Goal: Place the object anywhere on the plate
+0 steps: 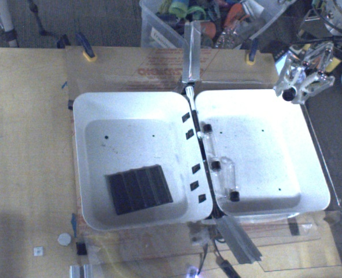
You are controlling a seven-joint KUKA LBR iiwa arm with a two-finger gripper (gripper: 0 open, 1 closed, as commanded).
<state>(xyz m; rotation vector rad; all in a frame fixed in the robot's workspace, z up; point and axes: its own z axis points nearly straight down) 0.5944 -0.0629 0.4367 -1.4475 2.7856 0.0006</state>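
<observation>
A clear tub of colourful toys [217,7] sits behind the bins — the dark ridged plate [140,189] lies in the left bin [89,120], well apart from the gripper [302,86], possibly empty; its grip state unreadable.

A pale wooden bench [26,155] carried two shallow white bins side by side, the left bin [81,155] and the right bin [315,161] meeting along a central divider. A small round disc [63,239] lay near the bench's front edge.
</observation>
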